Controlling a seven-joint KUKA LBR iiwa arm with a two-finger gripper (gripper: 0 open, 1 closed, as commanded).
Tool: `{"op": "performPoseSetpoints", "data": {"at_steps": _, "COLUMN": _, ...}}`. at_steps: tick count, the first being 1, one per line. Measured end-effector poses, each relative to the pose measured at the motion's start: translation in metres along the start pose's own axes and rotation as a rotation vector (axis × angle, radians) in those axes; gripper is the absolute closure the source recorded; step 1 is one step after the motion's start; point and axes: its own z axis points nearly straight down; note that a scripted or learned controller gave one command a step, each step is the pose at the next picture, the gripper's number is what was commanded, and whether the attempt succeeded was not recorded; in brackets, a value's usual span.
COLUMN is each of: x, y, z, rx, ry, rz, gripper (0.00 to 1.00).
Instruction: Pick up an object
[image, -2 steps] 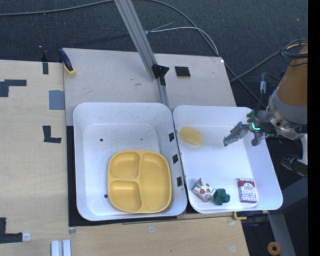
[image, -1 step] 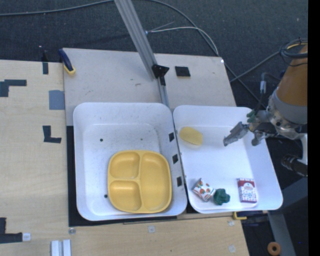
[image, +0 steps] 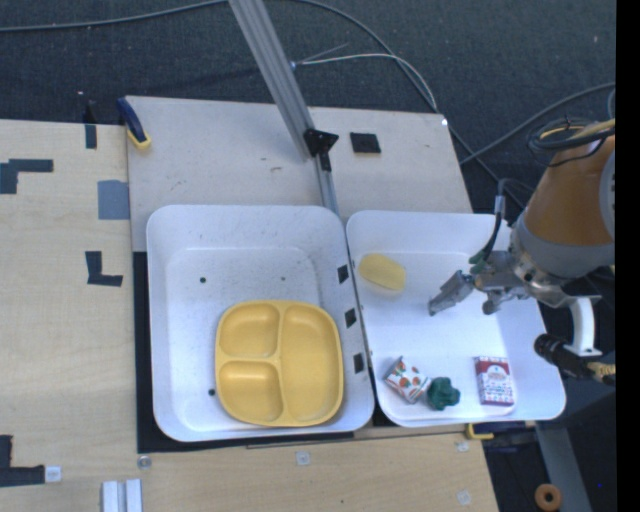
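Note:
My gripper (image: 468, 297) hangs over the right part of the right bin (image: 440, 232), its two fingers spread apart with nothing between them. A yellow rounded object (image: 382, 272) lies at the bin's left, well left of the gripper. Along the bin's front edge lie a small red-and-white packet (image: 405, 379), a dark green object (image: 443, 393) touching it, and a red carton (image: 494, 381). All of these sit apart from the gripper.
The left bin (image: 180, 250) holds a yellow divided plate (image: 280, 362). A metal pole (image: 285, 80) slants up from between the bins. Cables trail over the dark floor at the back right.

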Motion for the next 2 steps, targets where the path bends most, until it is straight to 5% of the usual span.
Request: {"op": "performPoseSetpoints", "data": {"at_steps": 2, "x": -0.005, "y": -0.002, "z": 0.111, "rx": -0.007, "ry": -0.003, "rz": 0.000, "gripper": 0.00}}
